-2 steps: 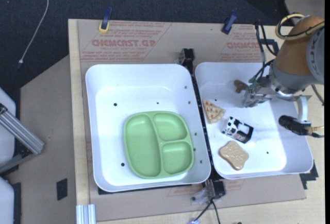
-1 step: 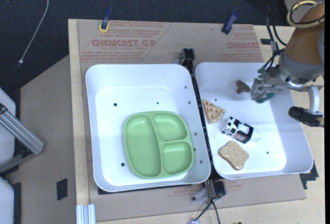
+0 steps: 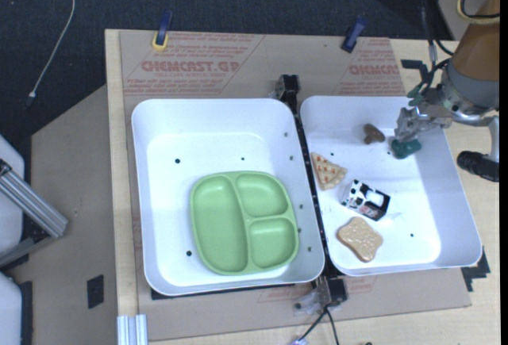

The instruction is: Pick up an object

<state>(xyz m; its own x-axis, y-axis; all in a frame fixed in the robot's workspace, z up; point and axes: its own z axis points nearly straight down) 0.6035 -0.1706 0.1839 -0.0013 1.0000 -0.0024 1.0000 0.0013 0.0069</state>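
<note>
A small teal object [image 3: 406, 148] sits right at my gripper [image 3: 409, 132], near the far right side of the right bin [image 3: 429, 248]. It is partly covered, so I cannot make out its shape, nor tell whether my jaws are apart or closed on it. Just left of it lies a small brown lump [image 3: 373, 133]. Nearer the front are a triangular waffle piece [image 3: 326, 170], a black-and-white object [image 3: 366, 199] and a slice of toast [image 3: 359, 238]. The left bin [image 3: 159, 145] holds a green divided plate [image 3: 243, 221]. My arm [image 3: 476, 70] enters from the right, cut off by the edge, wrist pointing down.
</note>
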